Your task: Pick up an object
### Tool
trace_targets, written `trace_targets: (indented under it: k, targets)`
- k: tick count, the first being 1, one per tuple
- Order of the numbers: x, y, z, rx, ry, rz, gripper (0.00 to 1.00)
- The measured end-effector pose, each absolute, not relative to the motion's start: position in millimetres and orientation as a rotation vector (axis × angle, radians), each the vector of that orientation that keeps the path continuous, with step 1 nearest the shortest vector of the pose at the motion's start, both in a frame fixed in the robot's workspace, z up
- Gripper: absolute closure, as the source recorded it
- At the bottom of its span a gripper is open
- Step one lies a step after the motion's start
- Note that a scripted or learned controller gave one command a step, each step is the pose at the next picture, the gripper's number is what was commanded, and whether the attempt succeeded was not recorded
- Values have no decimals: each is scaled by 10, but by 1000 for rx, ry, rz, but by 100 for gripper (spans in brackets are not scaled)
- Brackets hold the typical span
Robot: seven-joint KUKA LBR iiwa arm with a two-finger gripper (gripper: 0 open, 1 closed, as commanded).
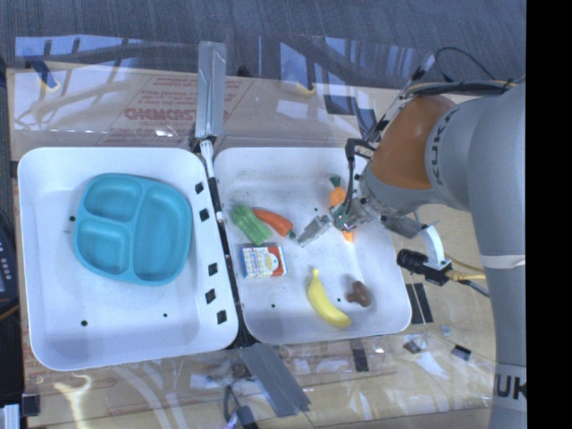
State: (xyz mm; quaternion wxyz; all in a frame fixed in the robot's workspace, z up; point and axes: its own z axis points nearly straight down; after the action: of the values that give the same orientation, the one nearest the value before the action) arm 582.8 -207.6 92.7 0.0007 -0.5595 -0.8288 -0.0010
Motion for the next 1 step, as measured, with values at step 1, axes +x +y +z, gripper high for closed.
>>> trace_targets:
  k: [1]
  targets:
    - [5581,-1601,1056,-1633,-2681,1,0]
